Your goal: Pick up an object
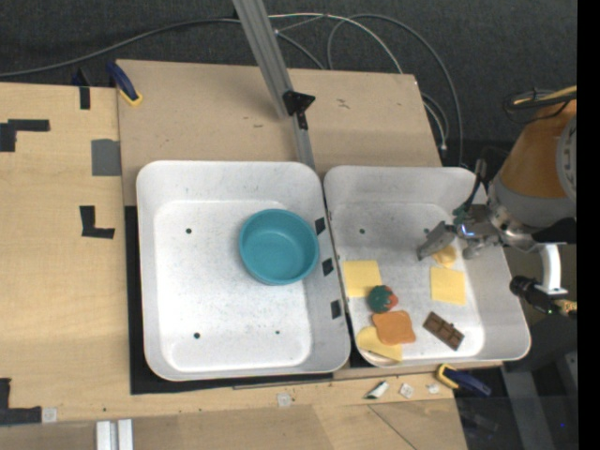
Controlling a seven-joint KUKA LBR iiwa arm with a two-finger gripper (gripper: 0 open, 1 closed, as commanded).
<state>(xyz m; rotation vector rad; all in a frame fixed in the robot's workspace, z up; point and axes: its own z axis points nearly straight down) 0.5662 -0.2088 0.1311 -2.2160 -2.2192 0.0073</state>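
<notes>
Two white bins are sitting side by side; I'm seeing my arm reaching into the right one, its gripper possibly touching a yellow piece, fingers unreadable. Nearby are lying a yellow square, green ball, orange slab, brown bar; a blue bowl is resting left.

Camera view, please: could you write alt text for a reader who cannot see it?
A grey arm's pincer hovers low in the right white bin near yellow slices, an orange piece and a brown bar. The left bin holds a blue bowl.

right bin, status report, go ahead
Gripper low in right bin, beside a yellow slice. Nothing seen held. Teal bowl sits in left bin.
</notes>
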